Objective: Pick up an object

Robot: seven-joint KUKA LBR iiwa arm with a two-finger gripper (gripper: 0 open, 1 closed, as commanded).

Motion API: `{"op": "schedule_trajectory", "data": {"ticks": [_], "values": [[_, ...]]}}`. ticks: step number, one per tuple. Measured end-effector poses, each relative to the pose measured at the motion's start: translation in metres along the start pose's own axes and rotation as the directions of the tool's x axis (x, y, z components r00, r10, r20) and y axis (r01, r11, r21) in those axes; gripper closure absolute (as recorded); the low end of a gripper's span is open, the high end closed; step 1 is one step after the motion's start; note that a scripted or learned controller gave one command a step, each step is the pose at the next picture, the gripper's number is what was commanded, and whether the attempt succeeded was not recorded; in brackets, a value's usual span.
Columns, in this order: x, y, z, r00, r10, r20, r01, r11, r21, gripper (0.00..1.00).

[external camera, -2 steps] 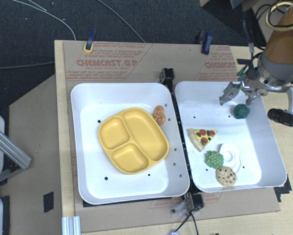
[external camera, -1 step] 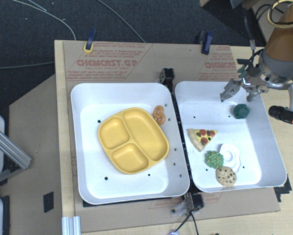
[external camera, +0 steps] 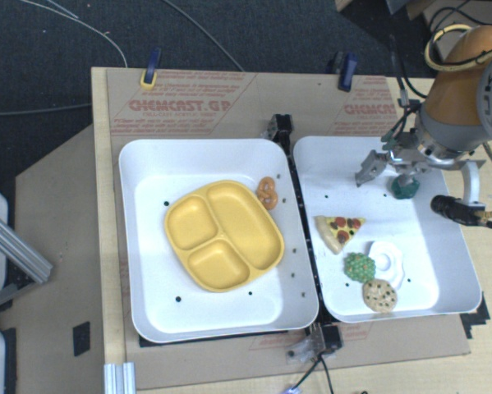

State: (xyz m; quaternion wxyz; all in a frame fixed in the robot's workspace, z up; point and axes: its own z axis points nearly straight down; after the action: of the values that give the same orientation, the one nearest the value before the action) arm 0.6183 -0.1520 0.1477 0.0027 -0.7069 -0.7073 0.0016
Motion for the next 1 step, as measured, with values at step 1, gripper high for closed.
{"op": "schedule_trajectory", "data": {"ticks": [1], "values": [[0.008,-0.0049,0.0478,1.0,0.0,-0.001,0.0,1.0,0.001,0.0]]}}
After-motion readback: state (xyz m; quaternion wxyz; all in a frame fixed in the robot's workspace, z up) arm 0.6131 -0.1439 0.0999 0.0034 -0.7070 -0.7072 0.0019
